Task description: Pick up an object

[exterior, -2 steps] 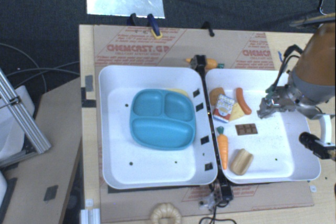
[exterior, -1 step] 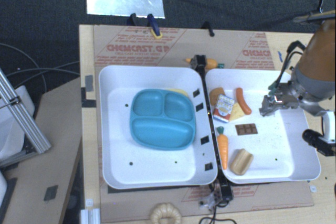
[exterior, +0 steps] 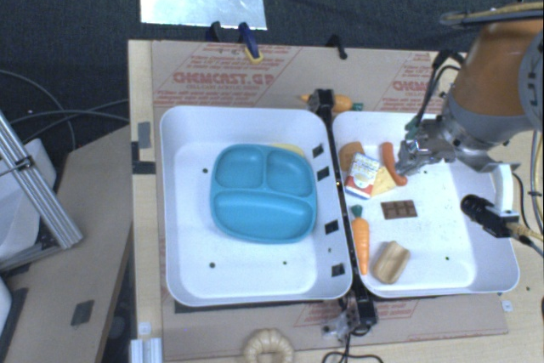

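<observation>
My gripper (exterior: 408, 161) hangs over the upper middle of the right bin (exterior: 476, 268), just right of a red sausage (exterior: 388, 159) and above a yellow cheese wedge (exterior: 388, 180). A small white and red packet (exterior: 365, 172) and a brown bread roll (exterior: 350, 155) lie to its left. Lower in the bin are a chocolate bar (exterior: 398, 209), an orange carrot (exterior: 361, 239) and a tan bread loaf (exterior: 390, 261). The fingers point down among the toys.
A blue divided plate (exterior: 260, 191) fills the middle of the left bin (exterior: 183, 208). A black clamp divider (exterior: 337, 200) runs between the bins. A black cylinder (exterior: 488, 217) juts over the right bin's right side. A ring-shaped pastry (exterior: 271, 346) lies below the bins.
</observation>
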You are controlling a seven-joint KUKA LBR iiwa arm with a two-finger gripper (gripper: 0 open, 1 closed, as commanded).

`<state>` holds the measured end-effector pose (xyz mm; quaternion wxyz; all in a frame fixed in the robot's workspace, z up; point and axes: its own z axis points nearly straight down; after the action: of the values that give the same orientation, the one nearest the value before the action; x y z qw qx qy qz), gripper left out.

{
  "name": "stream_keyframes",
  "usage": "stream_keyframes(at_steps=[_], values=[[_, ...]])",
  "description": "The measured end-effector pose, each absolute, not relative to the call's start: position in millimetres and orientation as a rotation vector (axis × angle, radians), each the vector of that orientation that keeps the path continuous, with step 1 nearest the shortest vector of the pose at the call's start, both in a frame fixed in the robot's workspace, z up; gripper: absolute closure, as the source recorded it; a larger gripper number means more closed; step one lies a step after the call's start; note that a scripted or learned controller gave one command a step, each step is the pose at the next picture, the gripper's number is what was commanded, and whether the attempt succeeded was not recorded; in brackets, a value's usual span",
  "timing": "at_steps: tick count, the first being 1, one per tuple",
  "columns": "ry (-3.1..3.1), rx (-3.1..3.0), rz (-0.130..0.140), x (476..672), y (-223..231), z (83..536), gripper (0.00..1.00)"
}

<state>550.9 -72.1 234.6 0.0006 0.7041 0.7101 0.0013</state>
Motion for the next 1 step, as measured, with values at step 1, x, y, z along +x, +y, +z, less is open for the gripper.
stream_keyframes(at_steps=[1], values=[[2.232,2.21,0.003,563.9,-20.2,222.5,1.0]])
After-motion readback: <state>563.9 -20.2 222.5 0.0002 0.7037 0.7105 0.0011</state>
